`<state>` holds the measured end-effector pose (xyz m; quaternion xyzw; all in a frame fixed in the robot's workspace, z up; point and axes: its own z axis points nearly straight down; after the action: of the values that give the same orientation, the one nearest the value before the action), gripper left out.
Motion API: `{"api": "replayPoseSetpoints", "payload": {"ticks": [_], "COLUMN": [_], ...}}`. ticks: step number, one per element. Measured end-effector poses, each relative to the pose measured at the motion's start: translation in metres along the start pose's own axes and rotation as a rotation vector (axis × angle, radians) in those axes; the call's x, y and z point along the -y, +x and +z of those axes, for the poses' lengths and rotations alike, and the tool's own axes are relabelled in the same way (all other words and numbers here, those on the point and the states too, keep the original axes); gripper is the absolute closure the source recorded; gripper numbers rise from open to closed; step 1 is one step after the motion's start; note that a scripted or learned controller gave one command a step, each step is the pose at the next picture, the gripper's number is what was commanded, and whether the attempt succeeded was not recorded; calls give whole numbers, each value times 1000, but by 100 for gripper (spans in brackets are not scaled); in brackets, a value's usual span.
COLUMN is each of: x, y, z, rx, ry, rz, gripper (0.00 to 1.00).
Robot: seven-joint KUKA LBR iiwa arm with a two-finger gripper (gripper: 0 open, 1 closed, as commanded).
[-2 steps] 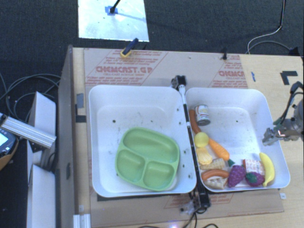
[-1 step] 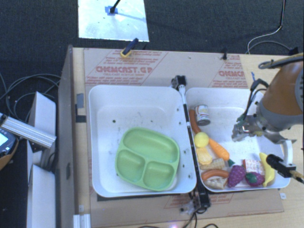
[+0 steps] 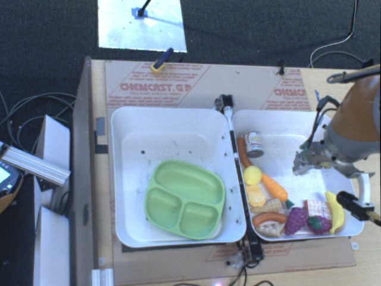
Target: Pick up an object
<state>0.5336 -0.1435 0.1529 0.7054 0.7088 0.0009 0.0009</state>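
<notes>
My gripper point(image 3: 302, 163) hangs over the middle of the right bin point(image 3: 280, 130), pointing down and left, above bare bin floor. Nothing shows between its tips. Toy food lies below and left of it: a small can point(image 3: 254, 143) at the back, a sausage point(image 3: 241, 152) along the left wall, a yellow lemon point(image 3: 252, 175), an orange carrot point(image 3: 274, 187), a corn piece point(image 3: 257, 196), a hot dog point(image 3: 269, 218), purple grapes point(image 3: 296, 220), a red-white box point(image 3: 315, 208), a purple-red fruit point(image 3: 319, 223) and a banana point(image 3: 334, 211) at the front right.
The left bin point(image 3: 131, 136) holds a green divided plate point(image 3: 186, 199). A black clamp point(image 3: 224, 103) sits at the back where the bins meet. The grey and orange arm point(image 3: 357, 118) crosses the right bin's far right side.
</notes>
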Motion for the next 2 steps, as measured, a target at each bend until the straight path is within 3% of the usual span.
{"api": "replayPoseSetpoints", "payload": {"ticks": [1, 2], "x": [-33, -24], "y": [24, 15], "z": [-33, -44], "rx": [0, 0], "ry": [-1, 1], "rz": [1, 3], "gripper": [100, 100]}}
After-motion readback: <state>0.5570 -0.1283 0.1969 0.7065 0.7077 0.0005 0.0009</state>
